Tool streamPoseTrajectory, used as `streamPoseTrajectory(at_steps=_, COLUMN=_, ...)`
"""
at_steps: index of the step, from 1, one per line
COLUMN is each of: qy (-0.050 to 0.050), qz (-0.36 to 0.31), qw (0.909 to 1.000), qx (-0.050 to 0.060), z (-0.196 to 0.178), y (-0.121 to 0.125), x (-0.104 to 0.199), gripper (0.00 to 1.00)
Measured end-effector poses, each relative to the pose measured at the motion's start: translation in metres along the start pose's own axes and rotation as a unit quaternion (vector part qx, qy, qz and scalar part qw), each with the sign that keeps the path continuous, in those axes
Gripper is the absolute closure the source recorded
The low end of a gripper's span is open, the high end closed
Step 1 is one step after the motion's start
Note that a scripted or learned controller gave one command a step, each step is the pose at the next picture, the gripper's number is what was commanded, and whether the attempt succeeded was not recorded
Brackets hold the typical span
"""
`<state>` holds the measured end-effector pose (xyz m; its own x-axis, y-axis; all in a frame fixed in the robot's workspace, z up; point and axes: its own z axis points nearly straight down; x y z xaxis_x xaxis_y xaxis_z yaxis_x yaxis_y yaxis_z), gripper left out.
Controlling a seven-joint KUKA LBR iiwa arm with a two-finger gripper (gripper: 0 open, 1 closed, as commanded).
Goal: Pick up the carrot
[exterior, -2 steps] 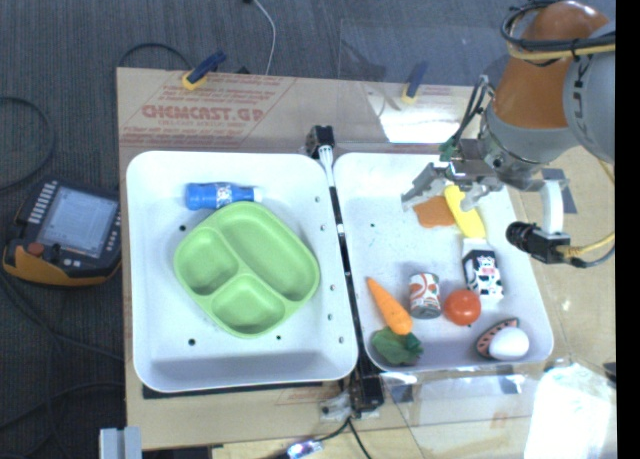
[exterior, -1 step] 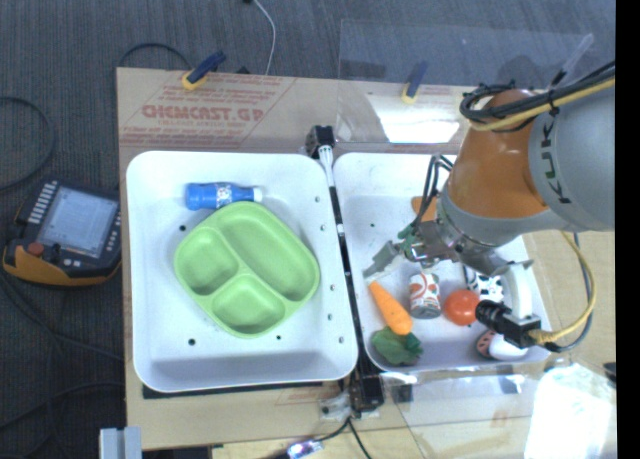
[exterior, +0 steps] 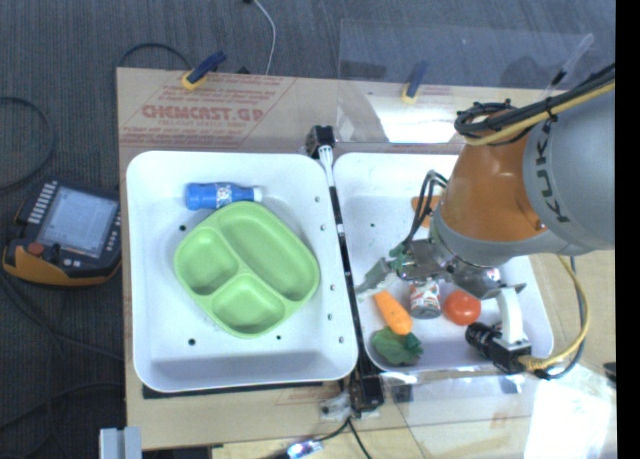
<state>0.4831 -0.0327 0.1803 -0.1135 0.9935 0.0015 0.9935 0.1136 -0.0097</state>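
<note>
The orange carrot point(exterior: 392, 312) lies in the right bin point(exterior: 372, 209), near its front left corner, with its tip pointing to the upper left. The arm's orange-banded wrist hangs over the middle of that bin. Its gripper point(exterior: 408, 265) sits just above and slightly right of the carrot, partly hidden under the wrist. I see nothing held in it.
Close around the carrot are a green leafy toy point(exterior: 398, 347), a small can point(exterior: 425, 298) and a red tomato point(exterior: 461, 308). The left bin point(exterior: 150, 337) holds a green divided plate point(exterior: 247, 265) and a blue bottle point(exterior: 222, 194). A teach pendant point(exterior: 62, 234) lies off the bench to the left.
</note>
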Motion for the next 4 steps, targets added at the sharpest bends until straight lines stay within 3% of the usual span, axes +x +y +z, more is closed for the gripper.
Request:
streamPoseTrajectory(at_steps=1, qy=0.0, qz=0.001, qw=1.0, qx=0.0, z=0.0, y=0.0, x=-0.001, gripper=0.0)
streamPoseTrajectory(at_steps=2, qy=0.003, qz=0.129, qw=0.9916, qx=-0.004, z=0.089, y=0.005, x=-0.064, gripper=0.0)
streamPoseTrajectory(at_steps=3, qy=0.001, qz=0.13, qw=0.9915, qx=-0.004, z=0.082, y=0.007, x=-0.065, gripper=1.0)
streamPoseTrajectory(at_steps=4, qy=0.0, qz=0.159, qw=0.9872, qx=-0.005, z=-0.004, y=0.062, x=0.006, gripper=1.0)
